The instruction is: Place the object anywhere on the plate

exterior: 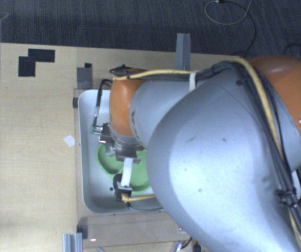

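Off-task surroundings on my feed: pale wooden desk (29,182), shallow white bin (85,161), dark carpet floor (87,9).
I see flat black angular patches (34,61) at the desk's far left and a small white scrap (69,139) just left of the bin. A grey upright post (183,50) stands at the desk's far edge, and a thin pale cable (219,1) loops on the carpet.

Over white bin (87,140), arm (218,156) partly covers green plate (105,160).
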{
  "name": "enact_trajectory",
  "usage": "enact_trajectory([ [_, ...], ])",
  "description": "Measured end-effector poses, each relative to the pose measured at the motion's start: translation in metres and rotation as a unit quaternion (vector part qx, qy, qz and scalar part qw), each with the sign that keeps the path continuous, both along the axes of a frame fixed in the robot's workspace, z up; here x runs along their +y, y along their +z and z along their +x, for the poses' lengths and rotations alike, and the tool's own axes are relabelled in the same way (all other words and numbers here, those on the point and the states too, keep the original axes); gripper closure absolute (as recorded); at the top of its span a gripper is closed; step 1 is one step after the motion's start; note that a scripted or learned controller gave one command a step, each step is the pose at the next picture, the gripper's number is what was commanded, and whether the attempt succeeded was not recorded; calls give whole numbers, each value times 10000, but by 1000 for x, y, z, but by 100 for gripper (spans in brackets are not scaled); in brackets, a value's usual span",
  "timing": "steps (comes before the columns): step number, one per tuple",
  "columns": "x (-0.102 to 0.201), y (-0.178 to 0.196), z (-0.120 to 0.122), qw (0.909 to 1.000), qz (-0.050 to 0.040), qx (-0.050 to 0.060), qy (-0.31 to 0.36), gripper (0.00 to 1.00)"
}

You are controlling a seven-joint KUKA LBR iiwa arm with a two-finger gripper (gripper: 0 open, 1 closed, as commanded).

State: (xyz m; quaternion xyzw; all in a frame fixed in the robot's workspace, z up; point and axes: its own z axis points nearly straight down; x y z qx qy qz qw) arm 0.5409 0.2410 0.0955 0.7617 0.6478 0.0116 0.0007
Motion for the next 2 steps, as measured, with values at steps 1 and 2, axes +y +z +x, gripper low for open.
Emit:
enact_trajectory([
  [1, -2, 1, -27, 9908, 37, -61, -1353, 100],
  [2, -16, 37, -54, 9934, -63, 113, -1136, 100],
])
